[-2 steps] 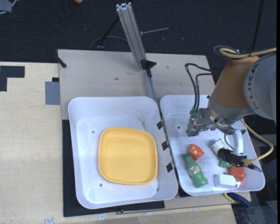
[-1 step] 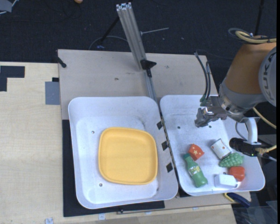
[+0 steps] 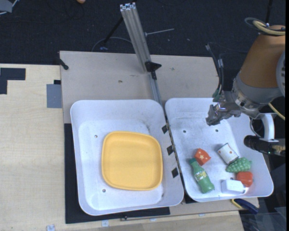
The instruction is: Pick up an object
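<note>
Camera view: gripper (image 3: 216, 115) hangs over the bare upper part of the right bin (image 3: 188, 110); cannot tell whether it is apart or together, nothing visibly held. Objects cluster in the bin's lower part, toward the near edge from the gripper: small can (image 3: 227, 152) closest, then red block (image 3: 202, 156), green bottle (image 3: 202, 176) lying long axis roughly down-right, green grapes (image 3: 239, 165). Left bin (image 3: 82, 129) holds a yellow plate (image 3: 132, 160), well apart.

2 white bins (image 3: 82, 129), 1 yellow plate (image 3: 132, 160), 1 green bottle (image 3: 202, 176), 1 can (image 3: 227, 153), 1 grape bunch (image 3: 239, 165), 2 red items (image 3: 202, 156), 1 white block (image 3: 232, 186).
</note>
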You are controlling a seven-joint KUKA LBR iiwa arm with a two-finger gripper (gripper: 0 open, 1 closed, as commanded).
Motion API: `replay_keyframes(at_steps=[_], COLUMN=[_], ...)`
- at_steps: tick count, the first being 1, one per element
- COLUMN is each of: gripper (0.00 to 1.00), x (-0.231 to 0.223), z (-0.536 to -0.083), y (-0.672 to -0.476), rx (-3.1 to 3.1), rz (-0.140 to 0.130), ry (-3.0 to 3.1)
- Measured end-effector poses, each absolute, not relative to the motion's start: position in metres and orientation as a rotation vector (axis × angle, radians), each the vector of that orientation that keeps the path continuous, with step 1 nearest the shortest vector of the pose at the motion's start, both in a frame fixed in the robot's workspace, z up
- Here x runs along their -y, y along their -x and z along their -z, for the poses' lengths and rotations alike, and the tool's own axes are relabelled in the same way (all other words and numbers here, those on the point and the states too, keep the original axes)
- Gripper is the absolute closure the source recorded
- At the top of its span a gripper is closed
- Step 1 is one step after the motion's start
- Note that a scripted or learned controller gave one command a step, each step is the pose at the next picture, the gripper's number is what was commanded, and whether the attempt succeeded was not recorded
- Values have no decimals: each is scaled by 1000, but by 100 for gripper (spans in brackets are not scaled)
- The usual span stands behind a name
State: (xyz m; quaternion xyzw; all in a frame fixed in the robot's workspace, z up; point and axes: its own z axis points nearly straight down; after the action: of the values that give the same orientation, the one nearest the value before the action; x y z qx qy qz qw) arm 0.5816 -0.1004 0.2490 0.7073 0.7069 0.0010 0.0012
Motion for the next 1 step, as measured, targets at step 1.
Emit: replay_keyframes(at_steps=[1], gripper=[100], x=[46], z=[-237], y=[-576], rx=[-2226], rz=[0], ry=[-2218])
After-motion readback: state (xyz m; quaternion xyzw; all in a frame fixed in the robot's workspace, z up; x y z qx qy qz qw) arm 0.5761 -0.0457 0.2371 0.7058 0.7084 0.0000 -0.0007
